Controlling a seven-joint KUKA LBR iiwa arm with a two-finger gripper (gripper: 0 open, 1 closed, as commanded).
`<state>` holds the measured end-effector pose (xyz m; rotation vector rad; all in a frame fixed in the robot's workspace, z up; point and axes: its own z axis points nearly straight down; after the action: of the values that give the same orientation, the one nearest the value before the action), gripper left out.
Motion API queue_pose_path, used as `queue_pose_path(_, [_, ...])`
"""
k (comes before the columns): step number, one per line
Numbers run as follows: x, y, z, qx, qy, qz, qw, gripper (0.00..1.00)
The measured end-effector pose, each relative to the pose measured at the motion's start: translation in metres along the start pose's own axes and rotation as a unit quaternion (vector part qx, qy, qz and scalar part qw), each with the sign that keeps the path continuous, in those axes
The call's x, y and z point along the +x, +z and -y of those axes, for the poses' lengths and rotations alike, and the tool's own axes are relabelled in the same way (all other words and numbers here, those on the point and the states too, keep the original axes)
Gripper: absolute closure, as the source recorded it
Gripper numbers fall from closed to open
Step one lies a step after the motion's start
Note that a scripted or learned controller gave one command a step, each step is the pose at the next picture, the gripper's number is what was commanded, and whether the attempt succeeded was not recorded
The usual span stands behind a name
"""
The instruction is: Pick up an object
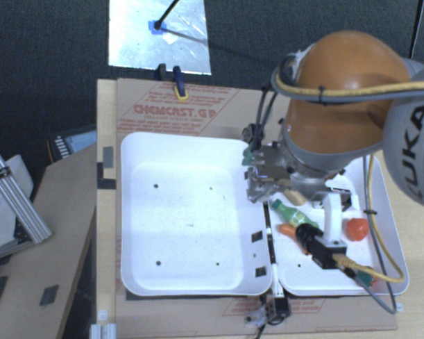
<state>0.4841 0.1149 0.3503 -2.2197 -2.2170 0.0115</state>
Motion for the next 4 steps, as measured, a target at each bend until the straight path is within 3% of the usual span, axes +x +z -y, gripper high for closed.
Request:
queue_pose_path(1, [0.015,-0.045,-0.002,-0.007,-0.003,-0.002,1.0000,1.00])
queue_pose_path(2, [0.072,-0.151,-0.001,-0.011,-0.006,-0.005,0.9999,1.00])
queue_pose_path(3, [0.069,-0.145,-0.001,-0.005,-0.003,-0.002,1.0000,0.00])
queue_pose_path(4, [0.069,-0.145,-0.001,-0.005,-0.003,-0.002,1.0000,0.00])
